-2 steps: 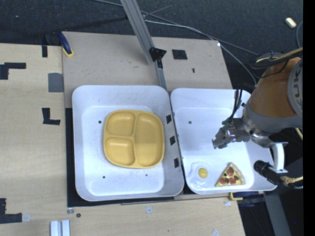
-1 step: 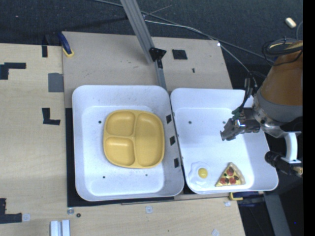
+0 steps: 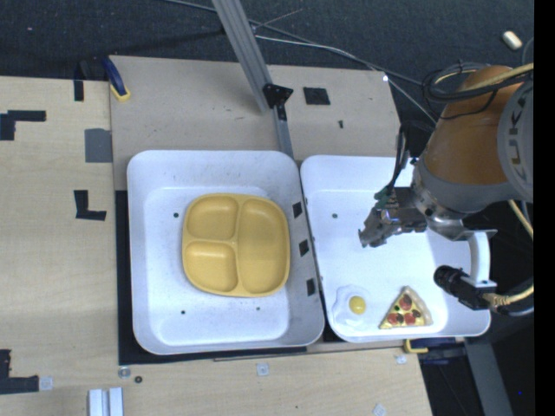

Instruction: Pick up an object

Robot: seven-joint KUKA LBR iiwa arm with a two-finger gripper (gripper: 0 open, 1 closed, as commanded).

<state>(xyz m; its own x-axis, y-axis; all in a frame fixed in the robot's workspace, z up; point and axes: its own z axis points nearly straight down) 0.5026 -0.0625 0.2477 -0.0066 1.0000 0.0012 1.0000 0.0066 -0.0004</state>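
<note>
1. Overhead, a pale wooden worktop [image 3: 52, 258] carries two shallow white bins with rounded corners, set side by side and almost touching.
2. The left bin [image 3: 156, 232] holds a smooth, matte yellow plate [image 3: 235, 244], a rounded square moulded into three compartments.
3. The right bin [image 3: 347, 189] holds two small toy foods near its front edge: a flat fried egg [image 3: 352, 305], white with a round yellow yolk, and just beside it a triangular pizza slice [image 3: 406, 310] with a tan crust and red dots.
4. The grey arm, with its glossy orange band [image 3: 473, 137], reaches in from the right over the right bin.
5. Its dark metal end effector [image 3: 379, 229] hangs above the bin's middle, well apart from the egg and pizza slice; whether its fingers are spread or pressed together cannot be told from this angle.
6. A grey metal strut [image 3: 243, 33] slants down from the top toward the gap between the bins, and thin cables trail across the dark floor [image 3: 87, 16] behind.
</note>
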